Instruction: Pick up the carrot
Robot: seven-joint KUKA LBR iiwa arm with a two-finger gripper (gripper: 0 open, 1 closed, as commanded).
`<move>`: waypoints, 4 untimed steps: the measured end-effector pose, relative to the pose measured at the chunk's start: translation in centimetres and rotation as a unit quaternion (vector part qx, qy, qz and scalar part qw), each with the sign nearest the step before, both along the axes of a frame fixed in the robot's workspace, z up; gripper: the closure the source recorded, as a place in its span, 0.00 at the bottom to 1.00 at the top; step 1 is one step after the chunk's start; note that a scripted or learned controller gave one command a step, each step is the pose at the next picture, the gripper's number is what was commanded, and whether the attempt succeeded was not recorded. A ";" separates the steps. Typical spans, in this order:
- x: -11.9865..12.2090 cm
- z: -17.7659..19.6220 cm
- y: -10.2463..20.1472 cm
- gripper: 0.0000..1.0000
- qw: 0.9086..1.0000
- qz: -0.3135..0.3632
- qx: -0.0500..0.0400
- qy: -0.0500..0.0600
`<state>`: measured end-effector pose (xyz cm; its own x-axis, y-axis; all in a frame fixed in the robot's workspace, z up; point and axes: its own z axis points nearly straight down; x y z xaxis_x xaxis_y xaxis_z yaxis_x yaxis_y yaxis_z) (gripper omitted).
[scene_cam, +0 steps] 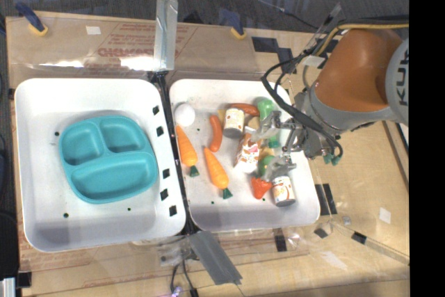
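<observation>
The claw hangs low over the right side of the right bin, in among a pile of play food. I cannot tell how it is set, because the metal parts and the toys blur together there.

I count 3 carrots. 1 carrot lies just to the claw's left, with its green top pointing toward the front of the bin. A second carrot lies farther left, close to the bin's left wall. A darker third carrot sits to the claw's upper left, beside a small can.

I think the nearest carrot is the best pick. The claw should slide left, away from the crowded cans, turn so it closes across the thin body, and go down on the middle of it.

A small jar sits just below the claw. Its label is too small to read.

The blue divided plate rests far to the left.
</observation>
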<state>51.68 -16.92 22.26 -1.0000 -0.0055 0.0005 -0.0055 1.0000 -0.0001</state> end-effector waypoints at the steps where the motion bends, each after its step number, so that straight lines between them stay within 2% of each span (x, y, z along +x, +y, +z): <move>1: -0.5 -11.5 4.8 0.00 0.998 -0.063 -0.001 -0.010; 2: 2.8 -13.0 7.8 0.00 1.000 -0.029 -0.001 -0.001; 3: 2.9 -12.0 7.9 1.00 1.000 -0.026 -0.001 -0.002; 4: 3.0 -2.6 16.3 1.00 0.999 -0.042 0.001 -0.005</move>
